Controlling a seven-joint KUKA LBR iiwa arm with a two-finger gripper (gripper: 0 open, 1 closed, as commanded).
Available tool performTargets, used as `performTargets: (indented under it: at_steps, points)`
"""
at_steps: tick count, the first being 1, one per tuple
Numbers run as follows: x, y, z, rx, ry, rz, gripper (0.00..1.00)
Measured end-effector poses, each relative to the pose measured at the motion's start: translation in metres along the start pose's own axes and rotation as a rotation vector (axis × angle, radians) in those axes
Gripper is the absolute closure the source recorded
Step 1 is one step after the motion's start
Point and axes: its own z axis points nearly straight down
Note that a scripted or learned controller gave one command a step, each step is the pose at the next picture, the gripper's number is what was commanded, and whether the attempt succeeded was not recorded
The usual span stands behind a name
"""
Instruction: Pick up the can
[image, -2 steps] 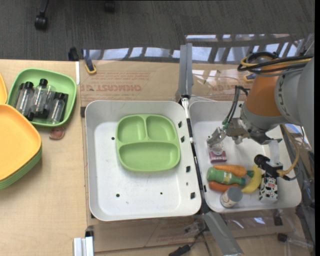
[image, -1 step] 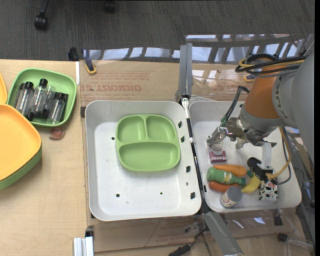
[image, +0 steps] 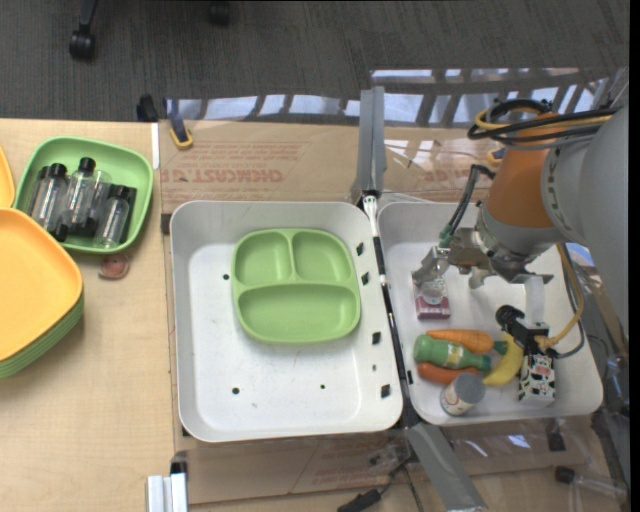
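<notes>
The can (image: 461, 393) stands at the near edge of the right bin (image: 585, 395), touching the green bottle (image: 452, 351), beside a banana (image: 507, 364). Farther back, the gripper (image: 432, 285) hangs over the bin's left side; whether its jaws are apart cannot be told. The left bin (image: 200, 330) bears a green divided plate (image: 296, 284).

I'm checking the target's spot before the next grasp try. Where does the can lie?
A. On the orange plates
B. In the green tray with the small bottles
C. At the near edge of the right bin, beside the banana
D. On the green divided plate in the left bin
C: the can lies at the right bin's near edge, just left of the banana and below the carrot.
</notes>
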Motion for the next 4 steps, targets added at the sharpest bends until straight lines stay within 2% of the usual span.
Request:
performTargets:
  at_steps: [1,2,3,4]
  points:
    - [0.004,0.002,0.0,-0.001,0.002,-0.044,0.0]
    - [-0.064,0.037,0.006,0.01,-0.001,0.249,0.0]
    - [-0.01,-0.004,0.006,0.01,0.001,0.117,0.0]
    - [-0.097,-0.079,0.005,0.01,0.002,0.049,0.0]
